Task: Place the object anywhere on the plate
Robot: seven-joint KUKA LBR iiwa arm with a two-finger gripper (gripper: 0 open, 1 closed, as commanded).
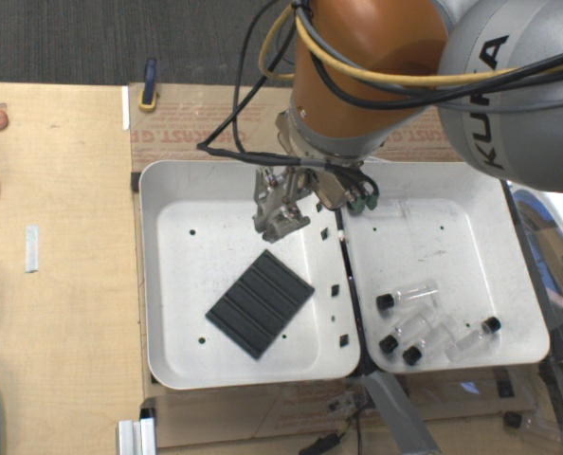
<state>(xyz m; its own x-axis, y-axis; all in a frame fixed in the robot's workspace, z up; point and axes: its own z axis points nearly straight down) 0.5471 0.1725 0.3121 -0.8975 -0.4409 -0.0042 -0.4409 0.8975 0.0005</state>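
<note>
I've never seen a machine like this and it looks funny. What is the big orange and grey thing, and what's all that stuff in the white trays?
That big thing is a robot arm. A computer program moves it. The picture comes from one camera fixed above the bench, looking down at a slant, and the arm reaches in from the right.

At its tip is the end effector, the part meant for picking things up. It hangs over the left bin. I see nothing held in it.

In that bin lies a dark ridged plate, flat and turned at an angle. The right bin holds several small clear vials with black caps, lying on their sides.
</note>
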